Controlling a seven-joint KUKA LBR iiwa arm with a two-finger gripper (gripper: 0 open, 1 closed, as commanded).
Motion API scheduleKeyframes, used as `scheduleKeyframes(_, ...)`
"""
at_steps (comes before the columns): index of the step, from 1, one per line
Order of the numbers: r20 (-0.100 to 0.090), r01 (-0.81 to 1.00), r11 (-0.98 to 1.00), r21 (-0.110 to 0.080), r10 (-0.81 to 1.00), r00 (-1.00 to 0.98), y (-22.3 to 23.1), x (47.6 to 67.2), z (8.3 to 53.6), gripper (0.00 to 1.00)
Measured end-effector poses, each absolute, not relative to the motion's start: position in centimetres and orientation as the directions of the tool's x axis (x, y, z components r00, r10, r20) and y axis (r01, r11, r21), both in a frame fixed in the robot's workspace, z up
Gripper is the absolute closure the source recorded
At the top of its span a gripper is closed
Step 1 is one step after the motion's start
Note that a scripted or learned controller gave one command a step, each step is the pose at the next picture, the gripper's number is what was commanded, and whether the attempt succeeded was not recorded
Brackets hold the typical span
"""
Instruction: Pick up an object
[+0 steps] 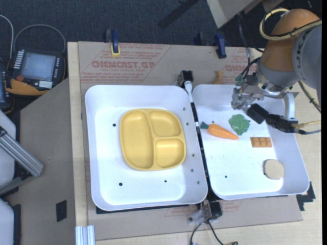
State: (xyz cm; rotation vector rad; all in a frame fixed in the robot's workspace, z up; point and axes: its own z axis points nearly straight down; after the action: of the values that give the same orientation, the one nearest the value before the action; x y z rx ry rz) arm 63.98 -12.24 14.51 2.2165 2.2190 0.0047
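The right bin [286,185] holds an orange carrot [223,131] with a green tip, a green leafy piece [239,123], a small orange waffle-like square [261,142] and a round beige cookie [274,169]. My gripper [244,100] hangs over the far part of the right bin, just above and behind the green piece. Nothing shows between its tips. The grey arm with its orange band [288,40] comes in from the upper right.
The left bin [102,182] carries a yellow three-compartment plate [152,139]. A black part and cables [278,121] trail from the wrist over the right bin's far right side. Blue clamps [115,41] hold the cardboard base at the back edge.
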Motion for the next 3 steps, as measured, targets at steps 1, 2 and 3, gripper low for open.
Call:
scheduleKeyframes(1,-0.002,1.000,0.002,0.008,1.000,-0.002,-11.6,63.9,20.7,1.00)
scheduleKeyframes(2,-0.002,1.000,0.001,0.009,1.000,-0.001,-11.6,64.0,26.2,1.00)
scheduleKeyframes(3,0.003,1.000,0.006,-0.003,1.000,-0.006,-5.6,62.7,24.9,1.00)
